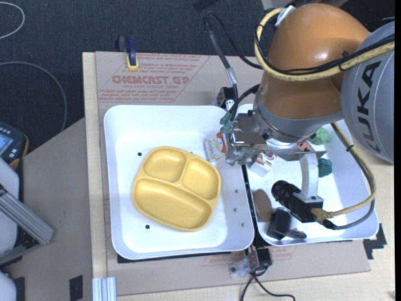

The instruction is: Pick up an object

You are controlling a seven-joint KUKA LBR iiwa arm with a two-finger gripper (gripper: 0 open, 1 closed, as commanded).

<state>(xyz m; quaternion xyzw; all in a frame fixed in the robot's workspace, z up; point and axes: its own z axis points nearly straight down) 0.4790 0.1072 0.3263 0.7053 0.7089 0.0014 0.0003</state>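
The grey arm with its orange band [313, 36] reaches down over the wall between the two bins. My gripper [241, 144] hangs at the left bin's right edge, its lower part hidden under the wrist. A small white and orange packet [216, 147] lies right against the gripper's left side; I cannot tell whether it is held. A similar white and red piece [263, 160] shows just below the wrist on the right bin's side. In the left bin [119, 168] a yellow divided plate [177, 187] lies flat.
The right bin [357, 221] holds a brown object [262, 204], a black object [280, 223] and green pieces [325, 166], partly covered by the arm. A black cylinder with a cable [293, 196] hangs off the arm. A cardboard sheet [150, 77] lies behind the bins.
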